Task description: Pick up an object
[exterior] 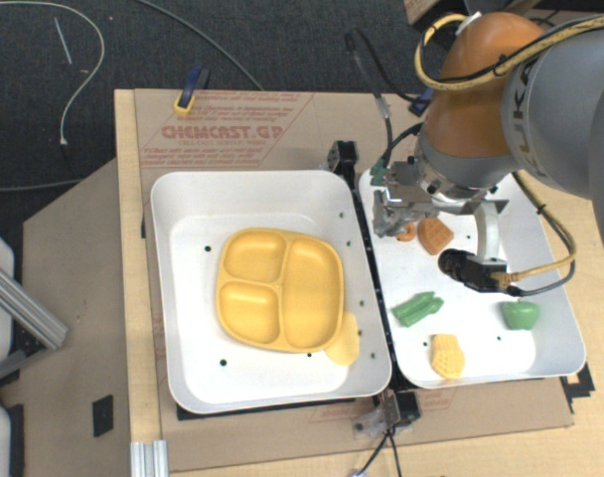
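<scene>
My gripper [391, 217] hangs low over the far left part of the right bin [550, 256], close to the wall between the bins. An orange block [436, 235] lies just right of it, and a smaller orange piece [408, 233] sits between the block and the gripper. I see nothing clearly held. Nearer the front of the same bin lie a long green piece [417, 308], a small green piece [521, 314] and a yellow ridged piece [445, 355].
The left bin [183, 217] holds a yellow divided plate [280, 288] with a pale yellow bit [344, 344] at its front right corner. The arm's orange band and grey body cover the back of the right bin. Cardboard lies under both bins.
</scene>
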### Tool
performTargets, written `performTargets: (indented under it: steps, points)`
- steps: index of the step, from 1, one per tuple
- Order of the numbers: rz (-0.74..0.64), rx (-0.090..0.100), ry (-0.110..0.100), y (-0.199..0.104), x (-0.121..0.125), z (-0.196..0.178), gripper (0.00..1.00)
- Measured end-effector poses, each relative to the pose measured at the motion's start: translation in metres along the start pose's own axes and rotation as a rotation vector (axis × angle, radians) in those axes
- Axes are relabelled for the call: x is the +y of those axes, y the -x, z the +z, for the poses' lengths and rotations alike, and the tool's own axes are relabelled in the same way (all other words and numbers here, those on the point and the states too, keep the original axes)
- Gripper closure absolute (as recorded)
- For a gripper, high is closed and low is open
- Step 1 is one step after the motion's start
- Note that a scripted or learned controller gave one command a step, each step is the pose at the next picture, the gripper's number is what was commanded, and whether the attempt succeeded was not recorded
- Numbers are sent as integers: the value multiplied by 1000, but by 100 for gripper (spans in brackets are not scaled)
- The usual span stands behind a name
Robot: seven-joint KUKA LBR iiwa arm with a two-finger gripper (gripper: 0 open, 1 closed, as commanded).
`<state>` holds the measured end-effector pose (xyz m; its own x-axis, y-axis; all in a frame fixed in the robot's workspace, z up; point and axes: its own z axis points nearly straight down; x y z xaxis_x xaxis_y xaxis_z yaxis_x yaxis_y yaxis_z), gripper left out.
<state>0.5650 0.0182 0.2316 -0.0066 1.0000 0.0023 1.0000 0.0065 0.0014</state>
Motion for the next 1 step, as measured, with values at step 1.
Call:
performTargets:
  steps: [1]
  points:
    - [2, -1, -2, -54, 4, 13, 100]
